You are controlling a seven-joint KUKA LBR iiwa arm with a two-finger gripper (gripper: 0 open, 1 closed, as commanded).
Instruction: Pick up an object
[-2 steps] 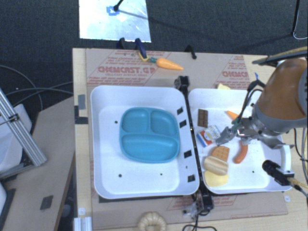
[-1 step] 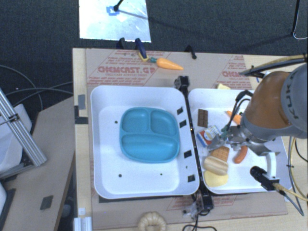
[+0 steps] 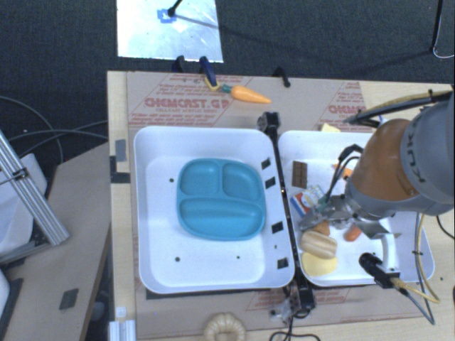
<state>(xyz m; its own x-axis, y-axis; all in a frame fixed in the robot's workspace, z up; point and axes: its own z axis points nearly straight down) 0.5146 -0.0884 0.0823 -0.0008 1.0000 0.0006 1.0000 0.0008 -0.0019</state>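
Note:
My gripper (image 3: 318, 217) hangs low over the left part of the right bin (image 3: 405, 279), with the arm's orange band (image 3: 384, 165) above it. Just below the gripper lies a tan bread roll (image 3: 319, 244), and a pale yellow piece (image 3: 320, 264) sits under that. To the gripper's right a small orange item (image 3: 353, 234) peeks out. A blue, white and red item (image 3: 301, 202) lies at the gripper's left, touching or nearly touching it. A brown rectangular block (image 3: 299, 174) rests farther back. The arm hides much of the right bin's middle.
The left bin (image 3: 160, 261) holds a blue divided plate (image 3: 220, 198). A toy carrot (image 3: 245, 94) lies on the cardboard behind the bins. A beige ring (image 3: 226, 327) sits at the front edge. A black clip strip (image 3: 279, 190) runs between the bins.

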